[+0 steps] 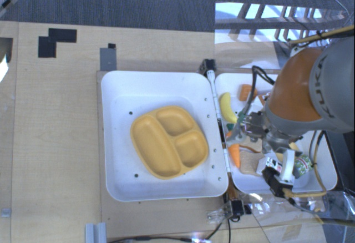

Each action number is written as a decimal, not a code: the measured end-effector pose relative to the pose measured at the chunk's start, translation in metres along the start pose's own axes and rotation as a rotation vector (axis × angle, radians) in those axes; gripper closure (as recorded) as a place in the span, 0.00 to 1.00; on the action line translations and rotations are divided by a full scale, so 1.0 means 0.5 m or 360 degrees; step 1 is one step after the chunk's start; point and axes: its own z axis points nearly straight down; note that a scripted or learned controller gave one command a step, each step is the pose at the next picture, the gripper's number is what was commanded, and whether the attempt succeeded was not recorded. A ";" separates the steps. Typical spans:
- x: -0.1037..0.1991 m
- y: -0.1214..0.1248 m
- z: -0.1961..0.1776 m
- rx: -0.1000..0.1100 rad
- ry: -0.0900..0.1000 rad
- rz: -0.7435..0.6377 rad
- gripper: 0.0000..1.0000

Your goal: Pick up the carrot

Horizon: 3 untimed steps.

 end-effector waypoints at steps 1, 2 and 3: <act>0.000 0.000 0.000 -0.0001 0.0000 0.0002 0.00; 0.000 0.000 0.000 -0.0001 0.0000 0.0002 0.00; 0.000 0.000 0.000 -0.0001 0.0000 0.0002 0.00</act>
